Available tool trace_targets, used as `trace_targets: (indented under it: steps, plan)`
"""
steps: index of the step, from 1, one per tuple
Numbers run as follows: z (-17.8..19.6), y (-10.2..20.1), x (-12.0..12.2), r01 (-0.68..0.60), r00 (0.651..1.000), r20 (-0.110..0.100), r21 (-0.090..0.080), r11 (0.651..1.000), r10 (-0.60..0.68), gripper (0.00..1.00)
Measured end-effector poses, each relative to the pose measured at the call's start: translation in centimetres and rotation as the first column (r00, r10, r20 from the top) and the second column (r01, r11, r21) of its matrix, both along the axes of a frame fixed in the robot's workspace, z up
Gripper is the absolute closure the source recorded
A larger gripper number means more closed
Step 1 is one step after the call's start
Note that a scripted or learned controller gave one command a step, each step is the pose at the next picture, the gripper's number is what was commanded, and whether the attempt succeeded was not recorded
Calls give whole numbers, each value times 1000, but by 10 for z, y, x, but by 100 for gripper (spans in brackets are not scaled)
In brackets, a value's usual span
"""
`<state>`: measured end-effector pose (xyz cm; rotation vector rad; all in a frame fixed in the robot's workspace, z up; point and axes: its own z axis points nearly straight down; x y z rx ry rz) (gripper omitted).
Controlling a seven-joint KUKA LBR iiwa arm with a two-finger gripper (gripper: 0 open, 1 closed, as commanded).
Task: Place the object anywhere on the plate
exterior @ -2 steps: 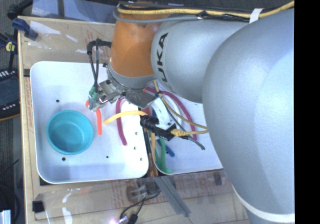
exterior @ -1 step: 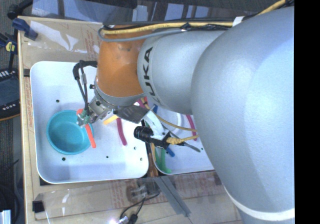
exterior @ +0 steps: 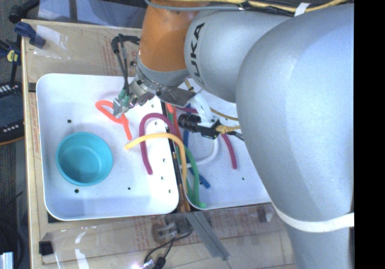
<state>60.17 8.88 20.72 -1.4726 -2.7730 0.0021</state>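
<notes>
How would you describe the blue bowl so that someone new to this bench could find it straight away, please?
Start with the left white bin, the one farther from the arm. In its lower left part sits the blue bowl, standing upright and open, apart from the coloured ropes. It is the only round, solid thing there; its neighbours, the orange rope and yellow rope, are thin bent strands.

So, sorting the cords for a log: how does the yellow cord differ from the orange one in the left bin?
The thin yellow flexible cord arches across the divider; the thin orange flexible cord loops and lies under the claw. Yellow is nearer the right bin. Both are thin and bendy.
</notes>
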Motion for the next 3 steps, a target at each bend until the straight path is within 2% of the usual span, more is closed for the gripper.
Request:
trace_targets:
  steps: [1, 2, 3]
  plan:
    - [-109, 60, -97, 124, 992, 13, 7, 992, -124, 100]
    - [-42, 13, -8, -47, 999, 1, 0, 999, 47, 100]
    - [-42, 13, -8, -47, 999, 1, 0, 999, 47, 0]
